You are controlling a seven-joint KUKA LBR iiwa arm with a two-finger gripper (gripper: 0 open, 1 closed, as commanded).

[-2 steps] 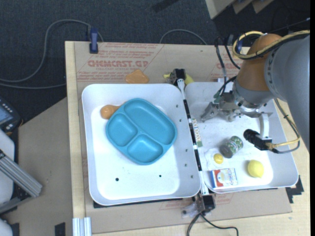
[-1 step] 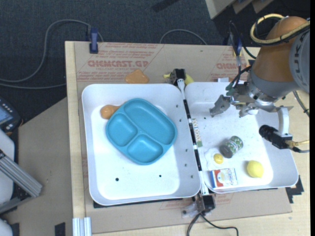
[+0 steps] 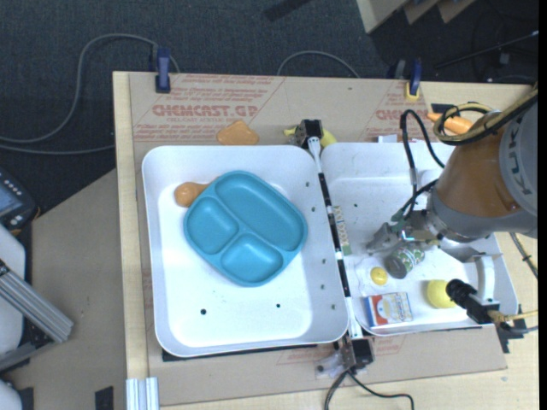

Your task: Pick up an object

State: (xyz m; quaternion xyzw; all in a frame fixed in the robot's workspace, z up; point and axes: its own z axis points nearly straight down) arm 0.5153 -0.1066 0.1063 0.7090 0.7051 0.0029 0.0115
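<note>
Brown paper-covered bench [image 3: 256, 109] with two white bins [image 3: 162, 229], dark carpet [image 3: 68, 15] around; end effector [image 3: 395, 244] grip state unclear.

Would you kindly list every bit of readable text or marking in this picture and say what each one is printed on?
"CHEMCAST GP", in red, repeated on the brown protective sheet behind the bins.
Finer red lines of print on that sheet: too small to read.
Label on the small box at the right bin's front edge: blurred, unreadable.
</note>
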